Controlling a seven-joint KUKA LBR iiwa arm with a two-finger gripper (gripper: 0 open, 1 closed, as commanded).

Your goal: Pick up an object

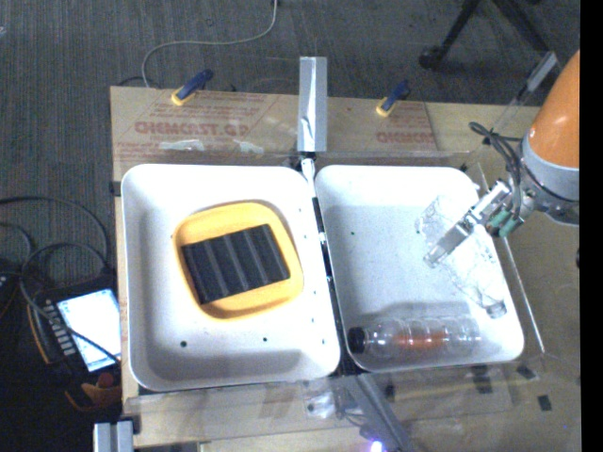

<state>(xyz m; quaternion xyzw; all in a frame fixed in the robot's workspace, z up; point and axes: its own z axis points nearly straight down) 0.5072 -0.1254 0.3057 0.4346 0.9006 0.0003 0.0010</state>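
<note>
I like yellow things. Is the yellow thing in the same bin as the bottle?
No, the yellow thing lies in the left bin; the bottle lies in the right bin.

Arm (562, 139) cut off by the right edge above the orange band. Gripper (443, 248) blurred against clear plastic (471, 266), finger state not readable. Chair base (490, 8) cropped at the top edge, tablet (87, 328) partly hidden behind the left bin (151, 365).

faint red print on cardboard (188, 128) (unreadable)

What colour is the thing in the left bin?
The tray is yellow-orange with a black ribbed centre, seen clearly in the camera view.
</note>
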